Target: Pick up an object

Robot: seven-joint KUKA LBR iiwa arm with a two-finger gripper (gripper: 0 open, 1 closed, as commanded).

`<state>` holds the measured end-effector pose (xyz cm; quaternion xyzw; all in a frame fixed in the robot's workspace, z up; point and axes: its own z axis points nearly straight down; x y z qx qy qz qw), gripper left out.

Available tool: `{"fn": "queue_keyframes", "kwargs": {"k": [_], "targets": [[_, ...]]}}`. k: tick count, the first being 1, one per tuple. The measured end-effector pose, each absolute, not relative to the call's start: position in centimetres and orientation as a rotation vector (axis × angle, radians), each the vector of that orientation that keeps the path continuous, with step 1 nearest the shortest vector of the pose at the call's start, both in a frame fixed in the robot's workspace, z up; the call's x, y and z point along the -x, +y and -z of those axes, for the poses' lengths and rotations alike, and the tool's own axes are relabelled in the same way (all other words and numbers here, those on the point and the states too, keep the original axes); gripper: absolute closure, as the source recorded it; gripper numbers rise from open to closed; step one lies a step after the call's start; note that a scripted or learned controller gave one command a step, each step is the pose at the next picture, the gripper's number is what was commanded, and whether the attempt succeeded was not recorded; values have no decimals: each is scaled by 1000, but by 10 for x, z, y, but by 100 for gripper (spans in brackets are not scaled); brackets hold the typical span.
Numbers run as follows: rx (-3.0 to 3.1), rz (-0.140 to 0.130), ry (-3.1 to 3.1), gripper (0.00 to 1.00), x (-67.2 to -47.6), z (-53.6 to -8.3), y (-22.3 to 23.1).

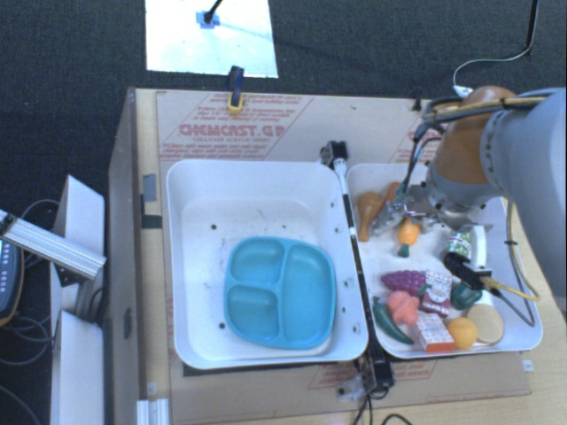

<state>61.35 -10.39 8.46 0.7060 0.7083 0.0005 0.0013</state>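
Left bin [204, 193]: held blue divided plate [280, 292] | Right bin [523, 330]: held toy foods, with grapes [404, 281], orange [462, 331], carrot [407, 235] | Gripper [400, 212]: low over carrot, at bin's far end; grip state could not be told

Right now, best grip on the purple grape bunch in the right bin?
Take the purple grape bunch across its short width, near the middle, coming straight down from above. It lies flat and elongated. The red-and-white box crowds its right end and the small orange piece sits just below, so I'd avoid closing the jaws lengthwise.
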Motion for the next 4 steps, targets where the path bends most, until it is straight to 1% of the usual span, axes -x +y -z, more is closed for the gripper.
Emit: {"fn": "queue_keyframes", "kwargs": {"k": [1, 2, 3, 4], "targets": [[-2212, -6, 2222, 0, -670, -208, -128], [-2218, -1, 2223, 0, -643, -84, -123], [-2212, -4, 2224, 100, -644, -96, -123], [-2214, -6, 2224, 100, -577, -216, -54]]}}
